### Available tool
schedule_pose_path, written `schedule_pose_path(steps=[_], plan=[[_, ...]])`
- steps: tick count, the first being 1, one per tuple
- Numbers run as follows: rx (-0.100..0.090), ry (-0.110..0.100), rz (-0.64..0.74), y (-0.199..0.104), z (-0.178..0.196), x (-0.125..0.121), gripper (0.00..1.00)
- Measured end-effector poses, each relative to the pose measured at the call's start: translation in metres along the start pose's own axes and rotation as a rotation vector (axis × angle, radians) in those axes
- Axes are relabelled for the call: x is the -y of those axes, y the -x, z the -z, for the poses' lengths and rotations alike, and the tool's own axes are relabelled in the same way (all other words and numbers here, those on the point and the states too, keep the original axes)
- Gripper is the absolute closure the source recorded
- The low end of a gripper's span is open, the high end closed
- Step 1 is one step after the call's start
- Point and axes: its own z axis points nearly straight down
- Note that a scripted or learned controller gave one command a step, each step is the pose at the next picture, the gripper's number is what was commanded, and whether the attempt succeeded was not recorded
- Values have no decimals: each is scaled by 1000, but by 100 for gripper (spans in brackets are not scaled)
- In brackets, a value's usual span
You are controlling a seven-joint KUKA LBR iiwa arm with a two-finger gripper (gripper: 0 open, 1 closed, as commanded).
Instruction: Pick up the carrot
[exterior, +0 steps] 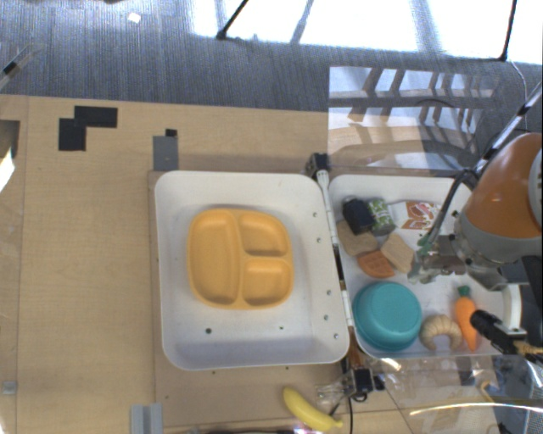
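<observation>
A small orange carrot (466, 317) lies in the right bin's (509, 298) near corner beside a croissant (442, 331) — likely light, rigid, smooth, best pinched mid-body — gripper (427, 261) state unclear.

A pale wooden bench (85, 280) is stretching across the scene, its grain running side to side. Black rectangular markers (86, 125) are sitting on its far left part, and a small grey bracket (166, 153) is standing near the middle. Beyond the bench, grey ribbed carpet (127, 51) is covering the floor. Bright sunlight (382, 21) is falling across the carpet at the far right, throwing slatted shadows.
</observation>
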Motion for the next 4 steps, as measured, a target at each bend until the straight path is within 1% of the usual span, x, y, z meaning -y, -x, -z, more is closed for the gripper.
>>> schedule_pose_path(steps=[1,2,3,4], plan=[[2,0,355,38,-46,10,100],[5,-2,923,91,-44,17,100],[5,4,685,39,23,14,100],[5,2,683,40,23,15,0]])
